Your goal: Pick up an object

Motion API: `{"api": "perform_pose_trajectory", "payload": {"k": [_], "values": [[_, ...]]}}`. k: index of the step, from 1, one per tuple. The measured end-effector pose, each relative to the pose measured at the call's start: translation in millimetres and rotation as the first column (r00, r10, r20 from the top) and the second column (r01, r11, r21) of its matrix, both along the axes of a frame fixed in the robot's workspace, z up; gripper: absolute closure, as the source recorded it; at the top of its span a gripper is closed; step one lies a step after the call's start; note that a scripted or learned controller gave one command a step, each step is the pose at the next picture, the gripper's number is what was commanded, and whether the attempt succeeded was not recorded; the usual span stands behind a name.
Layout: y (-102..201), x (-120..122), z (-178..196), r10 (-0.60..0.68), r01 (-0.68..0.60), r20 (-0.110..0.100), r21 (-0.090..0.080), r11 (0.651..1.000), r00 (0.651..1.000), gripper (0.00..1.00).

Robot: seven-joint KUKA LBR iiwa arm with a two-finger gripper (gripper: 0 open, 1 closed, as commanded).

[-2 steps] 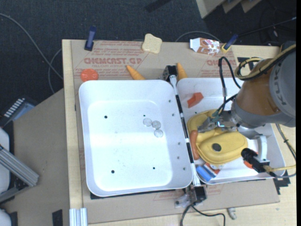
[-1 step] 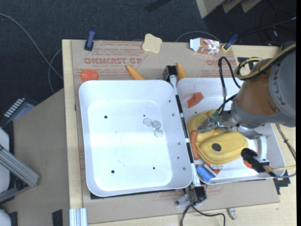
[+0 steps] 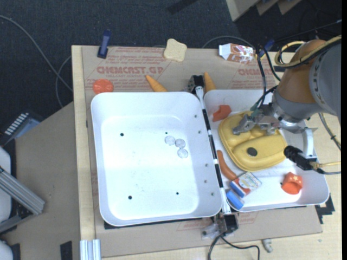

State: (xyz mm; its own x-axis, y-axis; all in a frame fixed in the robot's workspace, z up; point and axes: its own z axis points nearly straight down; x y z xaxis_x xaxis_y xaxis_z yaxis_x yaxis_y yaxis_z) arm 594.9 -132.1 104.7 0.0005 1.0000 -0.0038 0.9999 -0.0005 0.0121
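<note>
Here, line by line:

Arm: the grey arm [image 3: 325, 85] with its orange band [image 3: 301, 69] enters from the right edge of the frame and bends down over the right bin.
Gripper: the gripper [image 3: 250, 122] sits low over the upper part of the yellow object; whether it is wide, narrow or holding anything cannot be told from this angle.
Yellow object: a large yellow rounded piece [image 3: 255, 145] lies in the middle of the right bin, directly under the gripper.
Right bin: the right bin [image 3: 317, 191] fills the centre right of the frame and also holds a small red piece [image 3: 221, 112] at its upper left, an orange-red stick [image 3: 226, 167] along its left wall, a blue and white packet [image 3: 241, 187] at the lower left, and an orange lump [image 3: 291, 183] at the lower right.
Left bin: the left bin [image 3: 108, 161] lies at the centre of the frame with three small clear discs [image 3: 177, 145] near its middle.
Worktop: the worktop [image 3: 130, 69] carries, above the bins, an orange cap [image 3: 102, 86], a blue clip [image 3: 103, 44], a tan bread-shaped piece [image 3: 175, 50], an orange carrot shape [image 3: 155, 84] and a small printed carton [image 3: 237, 52].
</note>
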Motion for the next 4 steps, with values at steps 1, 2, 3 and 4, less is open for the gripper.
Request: {"api": "perform_pose_trajectory", "payload": {"k": [1, 2, 3, 4], "values": [[34, -41, -10, -0.002, 0.002, 0.019, -0.008, 1.000, 1.000, 0.00], [33, -73, -10, -0.001, 0.001, 0.022, -0.006, 1.000, 1.000, 0.00], [-3, -2, 19, 0.001, -0.001, -0.010, 0.003, 1.000, 1.000, 0.00], [28, -7, -10, -0.001, 0.001, 0.010, -0.008, 1.000, 1.000, 0.00]]}}
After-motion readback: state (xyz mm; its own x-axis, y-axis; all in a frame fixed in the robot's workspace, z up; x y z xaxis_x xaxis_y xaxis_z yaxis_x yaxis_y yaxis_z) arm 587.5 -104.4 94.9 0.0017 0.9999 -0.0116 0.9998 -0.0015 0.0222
